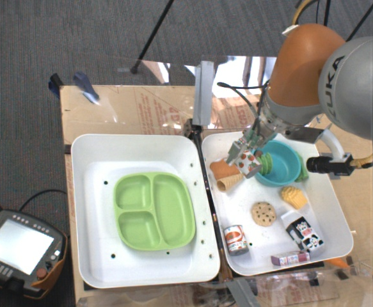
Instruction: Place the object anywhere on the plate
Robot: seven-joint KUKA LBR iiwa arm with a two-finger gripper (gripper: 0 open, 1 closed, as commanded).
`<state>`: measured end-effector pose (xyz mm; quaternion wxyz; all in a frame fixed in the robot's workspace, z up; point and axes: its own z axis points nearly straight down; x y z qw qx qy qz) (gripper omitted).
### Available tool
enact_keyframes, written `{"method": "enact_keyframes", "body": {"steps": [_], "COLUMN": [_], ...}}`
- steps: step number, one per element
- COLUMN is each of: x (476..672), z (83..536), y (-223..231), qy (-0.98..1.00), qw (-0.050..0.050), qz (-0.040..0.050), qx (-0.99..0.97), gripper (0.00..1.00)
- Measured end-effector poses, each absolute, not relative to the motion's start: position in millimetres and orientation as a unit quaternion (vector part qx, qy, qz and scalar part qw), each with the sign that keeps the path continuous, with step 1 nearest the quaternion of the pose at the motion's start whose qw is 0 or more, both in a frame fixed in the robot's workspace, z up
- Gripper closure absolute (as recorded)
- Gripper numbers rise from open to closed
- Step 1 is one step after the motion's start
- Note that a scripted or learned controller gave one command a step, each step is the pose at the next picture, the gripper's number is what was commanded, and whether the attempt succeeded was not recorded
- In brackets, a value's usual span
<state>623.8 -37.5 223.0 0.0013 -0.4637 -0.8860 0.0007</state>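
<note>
Hovering over the right bin (337, 200), gripper (247, 153) grips a red-and-white patterned object (248, 164) btwn its fingers; carry it level & w/o rushing to the green plate (154, 211).

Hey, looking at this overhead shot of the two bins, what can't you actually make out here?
- Gripper: its fingertips blur into a red patterned item beneath them; whether anything is held cannot be told.
- Teal bowl: its near-left rim is covered by the gripper and that item.
- Small carton and purple packet: print too small to read.
- Green plate: fully visible, three compartments.
</note>
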Motion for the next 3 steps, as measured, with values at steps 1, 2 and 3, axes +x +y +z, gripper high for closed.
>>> {"method": "enact_keyframes", "body": {"steps": [1, 2, 3], "x": [560.6, 603.2, 603.5], "z": [184.8, 186.3, 186.8], "y": [20.4, 96.9, 96.1], "qy": [-0.917, -0.901, -0.9], "qw": [0.004, 0.002, 0.001], "qz": [0.0011, 0.0002, 0.0005], "qx": [-0.4, -0.435, -0.435], "gripper": [1.0, 1.0, 0.0]}}
